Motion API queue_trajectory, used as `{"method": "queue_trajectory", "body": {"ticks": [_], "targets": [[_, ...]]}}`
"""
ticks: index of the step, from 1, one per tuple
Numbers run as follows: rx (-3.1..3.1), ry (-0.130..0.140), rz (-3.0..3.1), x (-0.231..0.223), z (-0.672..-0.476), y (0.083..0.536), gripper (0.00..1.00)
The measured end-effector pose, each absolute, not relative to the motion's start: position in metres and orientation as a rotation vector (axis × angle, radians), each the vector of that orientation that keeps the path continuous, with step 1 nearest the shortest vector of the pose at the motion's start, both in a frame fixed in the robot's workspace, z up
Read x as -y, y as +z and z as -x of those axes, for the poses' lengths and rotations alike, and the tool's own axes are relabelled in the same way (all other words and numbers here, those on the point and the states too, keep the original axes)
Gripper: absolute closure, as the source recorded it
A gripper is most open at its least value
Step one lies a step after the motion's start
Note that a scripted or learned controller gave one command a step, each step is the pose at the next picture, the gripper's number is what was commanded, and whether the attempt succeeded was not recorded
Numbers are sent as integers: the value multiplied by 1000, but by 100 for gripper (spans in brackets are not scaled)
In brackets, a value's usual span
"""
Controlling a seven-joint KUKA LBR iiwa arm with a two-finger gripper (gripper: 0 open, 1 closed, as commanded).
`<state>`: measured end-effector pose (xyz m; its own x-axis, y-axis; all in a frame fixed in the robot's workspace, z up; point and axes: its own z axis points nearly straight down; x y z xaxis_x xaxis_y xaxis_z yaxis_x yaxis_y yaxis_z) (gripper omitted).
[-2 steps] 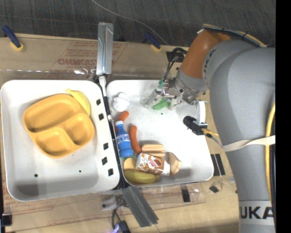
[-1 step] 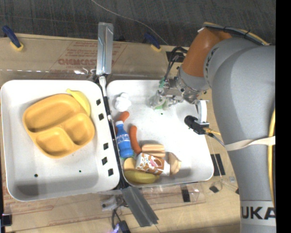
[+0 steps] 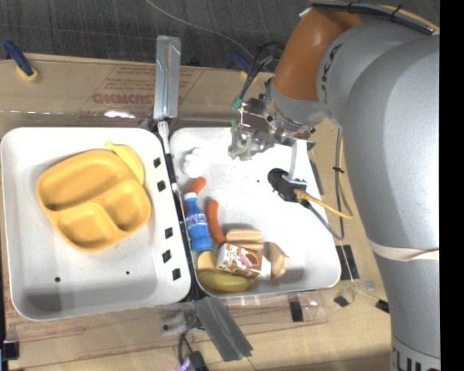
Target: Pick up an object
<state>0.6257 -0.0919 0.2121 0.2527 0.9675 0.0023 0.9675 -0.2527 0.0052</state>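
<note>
The gripper (image 3: 246, 147) is seen over the far part of the right bin (image 3: 325, 242), hanging above bare white floor near the bin's back wall. Whether it is clenched or released cannot be told from this slanted view, and nothing is seen carried by it. Nothing is judged to be picked up yet; the whole grasp and lift remain to be done.

Just beside the gripper, toward the divider between the bins, a small white round object (image 3: 192, 161) lies on the bin floor. Nearer the camera from the gripper, the other candidates are clustered along the divider and the front wall: a red sausage-like piece (image 3: 213, 217), a blue bottle (image 3: 195, 224), a small brown-and-white carton (image 3: 240, 260), and a banana (image 3: 224, 283) lying against the front edge. These are touching or nearly touching one another, which is judged to make a clean grasp harder.

Well apart from the gripper, in the left bin (image 3: 15, 207), a yellow divided tray (image 3: 93, 199) is resting.
</note>
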Motion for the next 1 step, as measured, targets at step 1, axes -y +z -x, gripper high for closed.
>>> {"method": "queue_trajectory", "body": {"ticks": [1], "targets": [[-2063,5,-2367,60,-618,283,100]]}}
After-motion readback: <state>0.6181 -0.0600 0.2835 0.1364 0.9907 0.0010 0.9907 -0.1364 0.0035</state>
